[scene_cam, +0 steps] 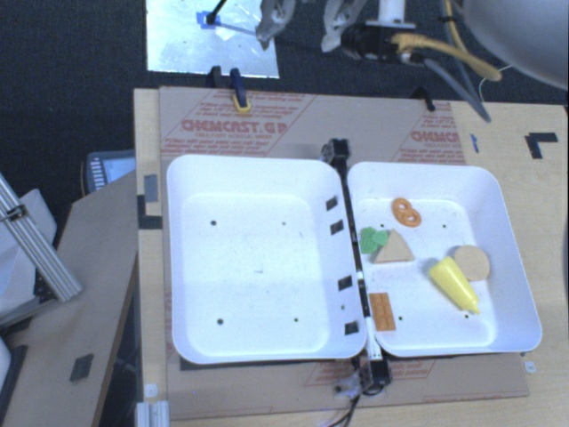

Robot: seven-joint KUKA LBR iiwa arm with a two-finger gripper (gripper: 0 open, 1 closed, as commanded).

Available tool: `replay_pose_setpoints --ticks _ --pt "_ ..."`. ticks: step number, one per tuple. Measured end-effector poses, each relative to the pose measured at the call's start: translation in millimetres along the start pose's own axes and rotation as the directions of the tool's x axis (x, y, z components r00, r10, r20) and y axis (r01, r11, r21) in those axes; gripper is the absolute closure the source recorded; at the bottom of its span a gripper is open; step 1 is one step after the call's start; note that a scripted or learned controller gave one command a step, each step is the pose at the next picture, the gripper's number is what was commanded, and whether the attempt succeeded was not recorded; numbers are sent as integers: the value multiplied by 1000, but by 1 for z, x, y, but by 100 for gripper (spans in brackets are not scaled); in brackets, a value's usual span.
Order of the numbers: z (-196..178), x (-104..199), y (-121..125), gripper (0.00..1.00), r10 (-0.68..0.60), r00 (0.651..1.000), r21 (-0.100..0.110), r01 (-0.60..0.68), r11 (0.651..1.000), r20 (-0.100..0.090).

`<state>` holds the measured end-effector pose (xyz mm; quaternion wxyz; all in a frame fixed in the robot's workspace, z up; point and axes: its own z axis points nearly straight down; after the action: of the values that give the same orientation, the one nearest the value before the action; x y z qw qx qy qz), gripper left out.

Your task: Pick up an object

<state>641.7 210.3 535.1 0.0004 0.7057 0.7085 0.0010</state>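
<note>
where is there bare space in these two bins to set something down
The left bin has open floor throughout. In the right bin, free patches lie along the far wall beyond the pretzel and the near right corner. Its middle is crowded: triangle wedge, yellow cone, orange waffle.

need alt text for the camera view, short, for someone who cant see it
Two shallow white bins sit side by side on a bench; the right bin holds a yellow cone, tan disc, tan wedge, green piece, orange pretzel and orange waffle. The end effector hangs above the bench's far edge.

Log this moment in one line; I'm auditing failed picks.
gripper: open, above bench, nothing held | right bin: pretzel, yellow cone
</note>
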Motion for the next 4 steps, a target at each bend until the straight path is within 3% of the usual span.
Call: replay_pose_setpoints --ticks 1,2,3,4 --pt "-12 0 0 100 -3 1000 -3 3 1000 -1" --pt "-11 0 0 0 -4 1000 -2 4 1000 -1" --pt "-23 1 0 100 -7 1000 -4 7 1000 -2" --pt "-22 1 0 0 -8 1000 -4 8 1000 -2"
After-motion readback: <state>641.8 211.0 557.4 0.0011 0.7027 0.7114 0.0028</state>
